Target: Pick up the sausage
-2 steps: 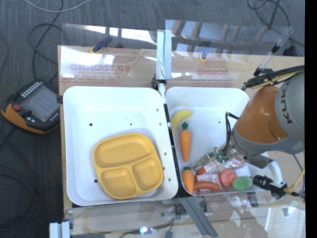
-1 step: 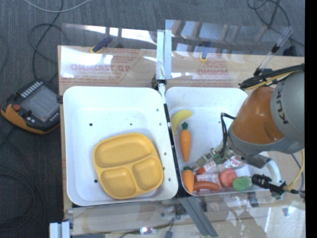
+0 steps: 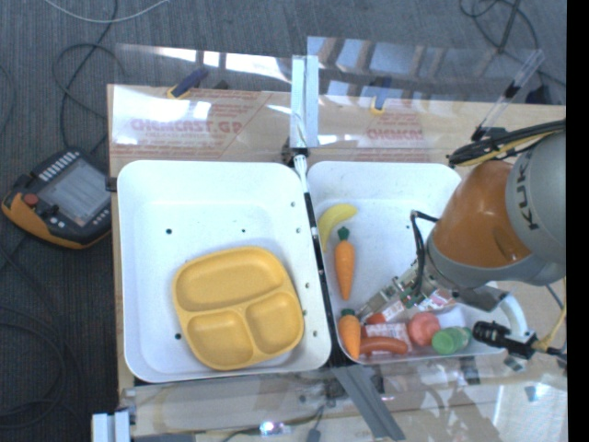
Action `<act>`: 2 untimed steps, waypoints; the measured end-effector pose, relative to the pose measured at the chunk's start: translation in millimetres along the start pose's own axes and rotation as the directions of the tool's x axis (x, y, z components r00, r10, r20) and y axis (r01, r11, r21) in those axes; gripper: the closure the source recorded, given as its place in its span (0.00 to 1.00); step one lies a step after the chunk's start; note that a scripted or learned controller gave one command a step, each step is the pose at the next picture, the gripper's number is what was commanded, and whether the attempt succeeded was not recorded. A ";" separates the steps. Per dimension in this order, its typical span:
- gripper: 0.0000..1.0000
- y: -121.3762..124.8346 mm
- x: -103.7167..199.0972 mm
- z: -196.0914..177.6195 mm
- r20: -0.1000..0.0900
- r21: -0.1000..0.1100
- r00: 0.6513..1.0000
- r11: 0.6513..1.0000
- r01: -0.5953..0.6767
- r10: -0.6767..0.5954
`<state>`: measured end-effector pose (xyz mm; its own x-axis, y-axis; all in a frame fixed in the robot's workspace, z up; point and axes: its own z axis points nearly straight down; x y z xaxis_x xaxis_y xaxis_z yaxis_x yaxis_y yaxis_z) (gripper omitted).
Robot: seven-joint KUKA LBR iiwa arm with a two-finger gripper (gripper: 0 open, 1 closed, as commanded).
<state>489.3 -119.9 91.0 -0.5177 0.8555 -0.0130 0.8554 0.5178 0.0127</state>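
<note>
The smooth red sausage (image 3: 382, 345) lies along the near wall of the right bin (image 3: 386, 180), a stubby carrot (image 3: 349, 332) touching its left end and a red tomato (image 3: 424, 328) and green round piece (image 3: 448, 341) to its right. My gripper (image 3: 398, 298) hangs just above it, reaching leftward from my orange-banded wrist; how far it is parted I cannot tell. Farther off lie a long carrot (image 3: 344, 264) and a curved yellow banana (image 3: 335, 219), with a glossy yellow three-part tray (image 3: 237, 306) in the left bin (image 3: 208, 191).

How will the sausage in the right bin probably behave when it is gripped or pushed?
The sausage looks smooth and glossy, so it may slip. Its rounded, elongated shape suggests it could roll. It lies close beside a carrot and a tomato, so pushing would likely disturb them.
</note>
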 end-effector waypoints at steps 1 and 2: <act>1.00 2.8 0.5 -9.5 -0.001 -0.006 1.000 1.000 0.001 -0.001; 0.00 2.6 0.6 -9.4 -0.001 -0.005 1.000 1.000 0.001 -0.001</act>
<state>491.1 -118.0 100.4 -0.5182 0.8552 -0.0117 0.8550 0.5184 0.0182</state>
